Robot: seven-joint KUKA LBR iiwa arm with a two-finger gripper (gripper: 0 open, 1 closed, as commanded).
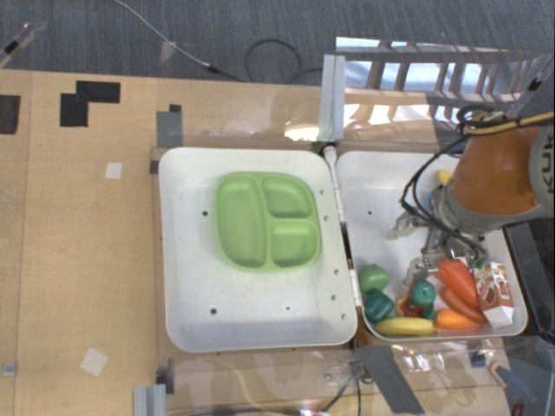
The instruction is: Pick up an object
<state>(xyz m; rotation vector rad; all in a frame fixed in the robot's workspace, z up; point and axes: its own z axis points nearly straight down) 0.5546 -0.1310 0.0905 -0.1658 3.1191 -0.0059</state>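
My gripper point(431, 263) hangs low in the right bin point(381, 189), under the orange band of the arm point(494, 176). It sits just above a heap of toy food at the bin's near end. In the heap lie a light green fruit point(373, 277), a dark green pepper point(378, 305), a yellow banana point(406, 326), a small teal and red piece point(421, 295), two orange carrots point(457, 282) and a white and red carton point(494, 289). The gripper's tip is closest to the teal and red piece and the upper carrot. Nothing shows clearly in its hold.
The left bin point(191, 319) holds a green divided plate point(266, 220). A metal rail frame point(416, 68) stands behind the right bin. Black cables point(425, 180) loop beside the wrist. Bare wooden bench point(78, 232) stretches to the left.
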